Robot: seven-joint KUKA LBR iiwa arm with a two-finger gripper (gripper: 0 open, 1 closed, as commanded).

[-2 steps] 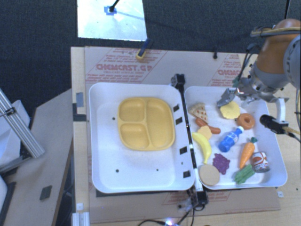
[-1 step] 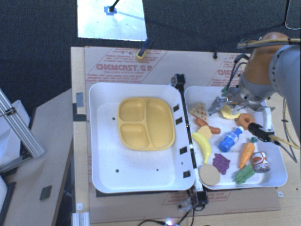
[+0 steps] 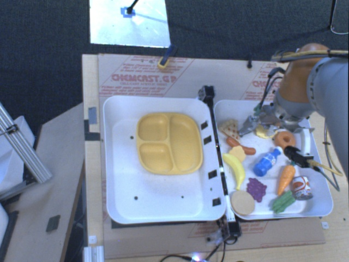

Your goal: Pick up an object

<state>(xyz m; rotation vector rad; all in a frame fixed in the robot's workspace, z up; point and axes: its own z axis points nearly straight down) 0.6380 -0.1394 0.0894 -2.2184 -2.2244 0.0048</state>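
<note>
Two shallow white bins are seen side by side on the bench. The left bin carries a yellow divided plate with three compartments, lying flat toward the bin's far half. The right bin is crowded with toy food. Near its far left corner a waffle piece is found, with a red sausage just in front of it. A banana is laid along the left side, and a round tan cookie sits at the near left corner. A bunch of purple grapes lies just right of the banana, and a blue bottle is tilted beside it. Further right, a doughnut, a carrot, a small can and a green vegetable are spread out, the last at the near edge. The arm is brought in from the right, and its gripper is lowered over the far part of the right bin, near the waffle piece and just beside a pale yellow item. How far the hand is spread cannot be told, and nothing is clearly seen held by it. All the toy food rests on the bin floor.
</note>
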